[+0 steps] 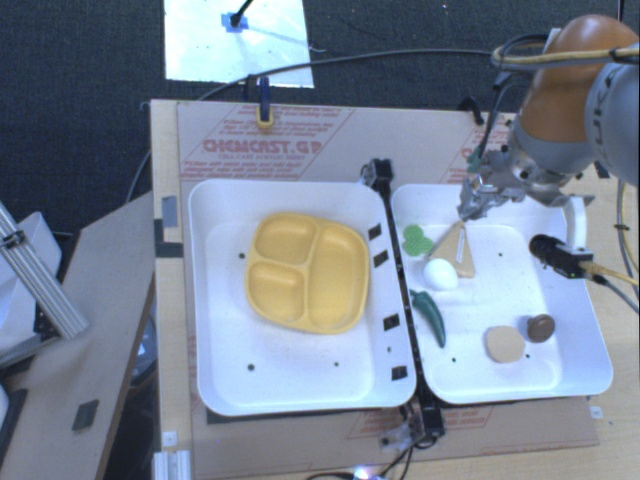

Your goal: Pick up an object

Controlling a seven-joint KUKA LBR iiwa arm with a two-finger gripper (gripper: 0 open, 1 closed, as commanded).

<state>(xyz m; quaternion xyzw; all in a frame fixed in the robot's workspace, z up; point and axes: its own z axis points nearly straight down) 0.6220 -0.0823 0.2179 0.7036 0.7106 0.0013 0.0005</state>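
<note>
Bright, even light falls from above, and the two white bins are nearly washed out, their rims hard to separate from their floors. The white sheet at the top glares. Shadows are faint and soft, thin under the yellow tray. The picture is slightly soft and grainy throughout; the dark floor shows noise.

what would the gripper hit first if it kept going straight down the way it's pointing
Most likely the tan wedge in the right bin: the gripper hangs just above its upper tip. The white egg lies a little further along. Depth is hard to judge from this slanted view.
</note>
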